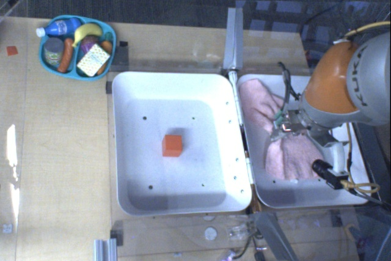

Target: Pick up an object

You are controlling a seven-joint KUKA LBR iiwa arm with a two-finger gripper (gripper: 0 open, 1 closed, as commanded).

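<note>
One gripper [286, 126], finger state indeterminate, sits over the pink cloth [287, 153] in the right bin [269, 195], whose long axis runs near-to-far.

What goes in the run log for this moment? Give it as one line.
arm: low over right bin | tool: on pink cloth | orange cube: left bin, untouched | pick: not confirmed

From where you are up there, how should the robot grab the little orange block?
Probably from straight above, pinching two opposite side faces of the orange block. It sits flat and alone near the middle of the left bin, well away from the walls, so the sides are open. The end effector is over the pink cloth in the right bin.
</note>
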